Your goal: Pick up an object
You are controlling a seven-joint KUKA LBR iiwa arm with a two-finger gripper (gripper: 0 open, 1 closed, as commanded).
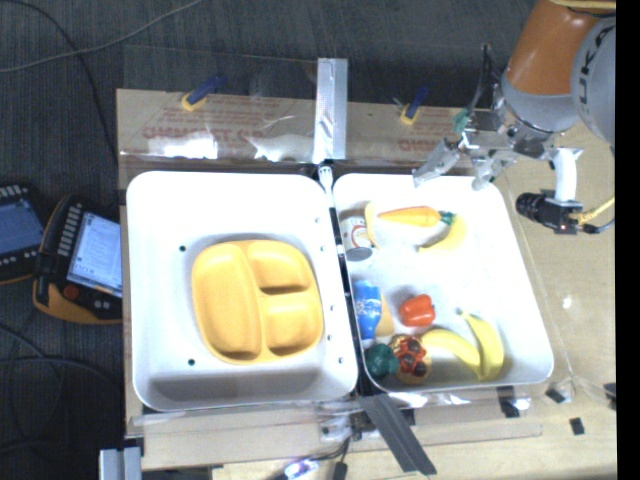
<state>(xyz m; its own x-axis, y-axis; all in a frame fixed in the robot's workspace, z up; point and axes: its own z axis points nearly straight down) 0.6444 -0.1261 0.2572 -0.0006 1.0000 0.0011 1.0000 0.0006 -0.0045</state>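
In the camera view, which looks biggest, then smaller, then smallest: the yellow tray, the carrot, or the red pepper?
1. Yellow tray, by far the biggest.
2. Carrot, long and thin.
3. Red pepper, the smallest.

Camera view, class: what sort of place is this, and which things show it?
Probably a robotics lab bench for grasping trials. A robot arm with its hand hangs over two white bins, toy fruit such as bananas fills one, and cables run across the floor.
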